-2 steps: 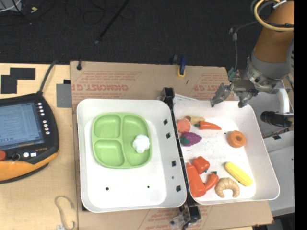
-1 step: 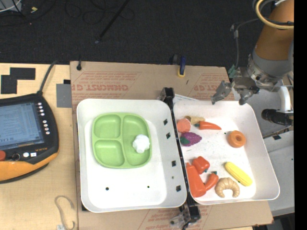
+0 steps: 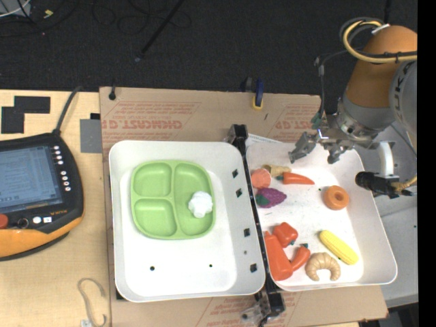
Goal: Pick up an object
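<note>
Red upside-down print on the cardboard sheet (image 3: pixel 177 111) is not legible.

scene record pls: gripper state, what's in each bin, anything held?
gripper: open, fingers spread, above far edge of right bin
held: nothing between fingers
left bin: green divided plate with white lump in its right compartment
right bin items: carrot, pink piece, purple piece, orange donut, red pieces, corn cob, croissant
task status: no object picked up
</note>
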Controlling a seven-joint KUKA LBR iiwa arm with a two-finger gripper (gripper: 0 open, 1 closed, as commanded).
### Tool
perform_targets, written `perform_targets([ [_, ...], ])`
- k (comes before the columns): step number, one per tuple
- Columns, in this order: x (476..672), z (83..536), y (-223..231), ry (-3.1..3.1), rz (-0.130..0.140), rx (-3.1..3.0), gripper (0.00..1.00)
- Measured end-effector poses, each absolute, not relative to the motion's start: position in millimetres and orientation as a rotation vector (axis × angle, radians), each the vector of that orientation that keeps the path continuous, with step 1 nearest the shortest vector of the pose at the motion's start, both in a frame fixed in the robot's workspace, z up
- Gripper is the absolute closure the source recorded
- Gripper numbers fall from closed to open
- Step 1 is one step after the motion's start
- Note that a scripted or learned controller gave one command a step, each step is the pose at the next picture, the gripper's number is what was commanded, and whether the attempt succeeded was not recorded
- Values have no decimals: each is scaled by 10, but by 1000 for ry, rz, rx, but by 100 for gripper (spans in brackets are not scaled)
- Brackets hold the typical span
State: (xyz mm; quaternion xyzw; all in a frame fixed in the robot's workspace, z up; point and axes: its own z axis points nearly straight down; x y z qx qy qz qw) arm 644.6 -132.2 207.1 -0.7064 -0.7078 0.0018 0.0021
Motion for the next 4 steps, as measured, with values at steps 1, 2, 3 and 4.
perform_targets([
  [1, 6438, 1647, -1273, -2223, 5, -2214, 0],
  [2, 6417, 1032, -1264, -2223, 5, -2217, 0],
  [3, 6460, 954, -1295, -2239, 1, -2230, 0],
  [4, 6437, 1017, -1273, -2223, 0, -2224, 100],
])
